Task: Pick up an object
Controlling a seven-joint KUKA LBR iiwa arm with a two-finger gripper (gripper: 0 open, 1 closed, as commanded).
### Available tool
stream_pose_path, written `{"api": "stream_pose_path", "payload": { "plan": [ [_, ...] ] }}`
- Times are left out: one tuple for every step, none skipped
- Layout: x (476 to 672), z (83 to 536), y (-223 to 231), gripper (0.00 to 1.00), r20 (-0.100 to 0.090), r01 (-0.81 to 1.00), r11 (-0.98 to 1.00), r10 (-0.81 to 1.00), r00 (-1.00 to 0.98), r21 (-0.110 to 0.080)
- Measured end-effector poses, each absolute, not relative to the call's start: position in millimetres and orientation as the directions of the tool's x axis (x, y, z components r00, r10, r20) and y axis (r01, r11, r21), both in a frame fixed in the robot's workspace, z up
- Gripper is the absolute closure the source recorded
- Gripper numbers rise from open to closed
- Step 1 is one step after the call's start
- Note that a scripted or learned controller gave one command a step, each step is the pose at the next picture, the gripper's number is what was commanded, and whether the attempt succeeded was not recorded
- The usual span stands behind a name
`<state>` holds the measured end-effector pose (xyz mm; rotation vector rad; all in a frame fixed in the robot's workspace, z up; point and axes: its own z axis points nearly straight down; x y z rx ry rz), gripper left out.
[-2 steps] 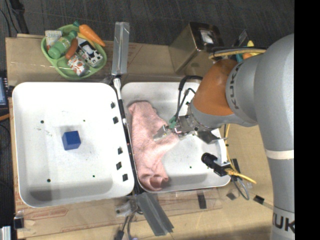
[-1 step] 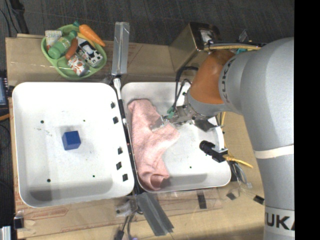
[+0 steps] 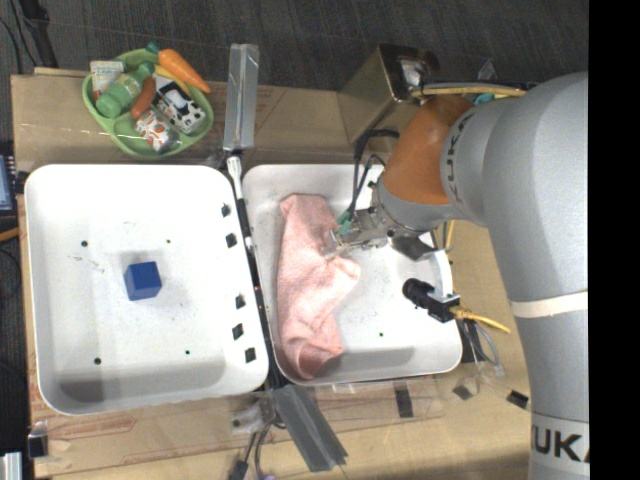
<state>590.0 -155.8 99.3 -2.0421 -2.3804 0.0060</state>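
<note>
1. Your gripper (image 3: pixel 345 236) sits low in the right bin (image 3: pixel 400 353), at the right edge of the pink cloth (image 3: pixel 305 288). Whether it is spread or closed, you cannot tell from this slant; the wrist hardware blocks the tips.

2. The cloth lies lengthwise along the bin's left side, from near the top wall down to the bottom wall, bunched and folded at the lower end. The gripper looks to be touching or just above its upper right edge, where the fabric puckers slightly.

3. The other candidate, a blue cube (image 3: pixel 143 280), rests alone in the left bin (image 3: pixel 60 198), well apart from the arm. Judged from position, the cloth is the target here.

4. To do this grasp well: close on a raised fold, not flat fabric. A flat pinch against the bin floor will likely slip off.

5. Lift slowly and straight up. The cloth is long and limp; expect the lower end to drag along the floor and possibly snag on the divider between the bins.

6. Confirm fabric between the tips before you count it as held.

7. Off the bins, a green bowl of toy food (image 3: pixel 148 103) sits on the counter (image 3: pixel 300 103), clear of the work.
</note>
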Motion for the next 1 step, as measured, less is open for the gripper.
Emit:
{"api": "stream_pose_path", "payload": {
  "plan": [
    [582.9, 190.5, -29.0, 1.00, 0.000, 0.999, 0.031, 1.000, -0.031, -0.005]
  ]
}}
